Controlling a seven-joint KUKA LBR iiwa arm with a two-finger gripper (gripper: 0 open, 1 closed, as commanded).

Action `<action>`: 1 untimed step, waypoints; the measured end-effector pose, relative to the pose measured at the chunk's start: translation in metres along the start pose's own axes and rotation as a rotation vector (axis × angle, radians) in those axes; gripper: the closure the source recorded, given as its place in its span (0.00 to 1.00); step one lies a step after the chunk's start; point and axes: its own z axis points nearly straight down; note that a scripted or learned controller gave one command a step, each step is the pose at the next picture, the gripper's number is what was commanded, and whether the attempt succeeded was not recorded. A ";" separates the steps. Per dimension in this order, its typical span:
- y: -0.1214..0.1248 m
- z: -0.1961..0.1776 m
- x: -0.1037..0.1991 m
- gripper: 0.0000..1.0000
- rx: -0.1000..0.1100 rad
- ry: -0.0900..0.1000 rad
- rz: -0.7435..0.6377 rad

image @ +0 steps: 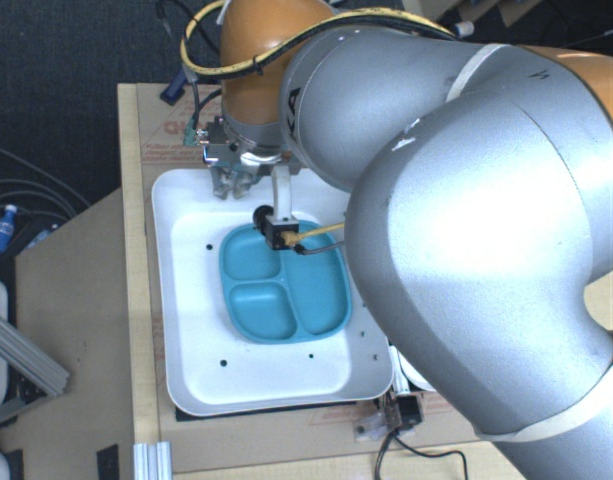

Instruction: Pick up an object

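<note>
One blue plate (286,290), split into three shallow wells, lay flat on the floor of the white bin (186,308). I saw it sitting roughly in the bin's middle, a little toward the bin's far end, with bare white floor showing along its near and left sides. The gripper (236,183) hung at the bin's far end, just above the rim there, near the plate's far edge but apart from it. From my feed I could not tell whether its jaws were spread or pressed together. The grey arm (466,198) loomed over the bin's right side and hid that wall from me. Under the bin, the tan bench (136,268) showed along the bin's left and near sides.
</note>
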 end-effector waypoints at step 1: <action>-0.002 -0.113 0.004 1.00 -0.003 -0.001 0.001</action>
